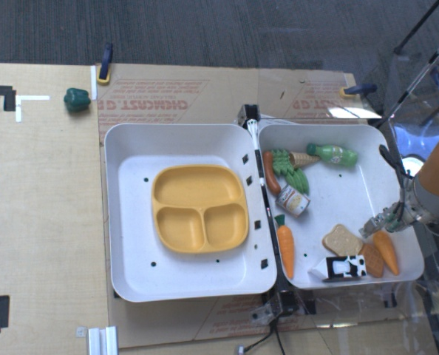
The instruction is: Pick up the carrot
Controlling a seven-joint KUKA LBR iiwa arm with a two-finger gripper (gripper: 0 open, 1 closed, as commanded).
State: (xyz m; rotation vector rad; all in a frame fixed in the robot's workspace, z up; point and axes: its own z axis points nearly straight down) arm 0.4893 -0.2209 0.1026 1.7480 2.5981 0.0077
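Note:
The carrot [285,250], orange with a small green top, lies along the left wall of the right bin [367,135], near its front. My gripper [378,225] hangs low over the right side of that bin, well to the right of the carrot. It sits just above two orange pieces [386,252] and right of a bread slice [343,239]. I see nothing of the carrot at the gripper.
The right bin also holds a green bottle [334,154], a leafy green toy [290,170], a sausage [270,172], a can [293,201] and a black-and-white item [345,267]. A yellow divided plate [201,207] sits in the left bin [123,220]. A green pepper [77,100] rests on the bench.

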